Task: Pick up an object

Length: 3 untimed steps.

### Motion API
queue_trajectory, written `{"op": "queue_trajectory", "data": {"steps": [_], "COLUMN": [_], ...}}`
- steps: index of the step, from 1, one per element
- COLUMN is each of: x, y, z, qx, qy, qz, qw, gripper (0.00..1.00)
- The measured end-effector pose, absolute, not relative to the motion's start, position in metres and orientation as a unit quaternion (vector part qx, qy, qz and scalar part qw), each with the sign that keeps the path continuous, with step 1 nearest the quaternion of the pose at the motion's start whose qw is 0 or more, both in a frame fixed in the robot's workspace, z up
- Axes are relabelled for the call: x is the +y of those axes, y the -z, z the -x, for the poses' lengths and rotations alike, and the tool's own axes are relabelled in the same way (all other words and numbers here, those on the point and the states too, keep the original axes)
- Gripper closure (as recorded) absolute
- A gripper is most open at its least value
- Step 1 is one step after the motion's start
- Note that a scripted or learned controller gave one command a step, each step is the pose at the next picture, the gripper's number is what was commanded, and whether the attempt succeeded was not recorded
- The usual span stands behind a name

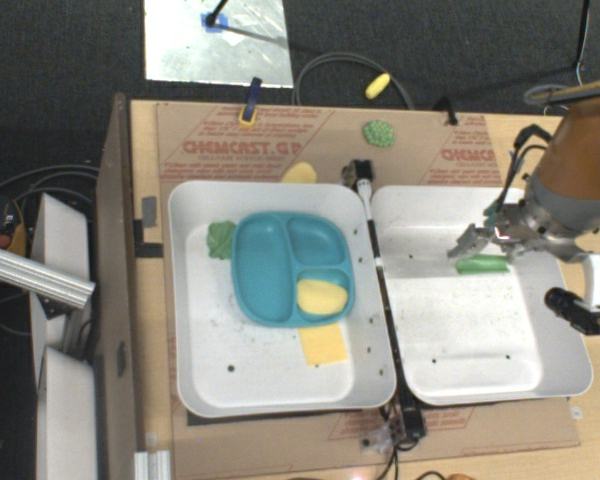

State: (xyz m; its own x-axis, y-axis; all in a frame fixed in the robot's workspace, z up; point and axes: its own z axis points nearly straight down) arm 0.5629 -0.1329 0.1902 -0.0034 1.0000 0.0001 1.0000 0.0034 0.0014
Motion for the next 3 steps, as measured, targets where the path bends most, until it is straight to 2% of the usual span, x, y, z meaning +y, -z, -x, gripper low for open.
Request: {"op": "queue_trajectory", "data": {"steps": [1,2,3], "x": [-0.167,-0.184,-0.184], "y": [-0.163,-0.08,-0.097], "z": [-0.626,-0.66,-0.662], "qx": [0.709,0.709,0.71], "qy": [-0.0013,0.0005,-0.0011], "qz": [-0.705,-0.705,-0.704], "qw": [0.002,0.0,0.004], "gripper": [0.0,0.0,1.0]}}
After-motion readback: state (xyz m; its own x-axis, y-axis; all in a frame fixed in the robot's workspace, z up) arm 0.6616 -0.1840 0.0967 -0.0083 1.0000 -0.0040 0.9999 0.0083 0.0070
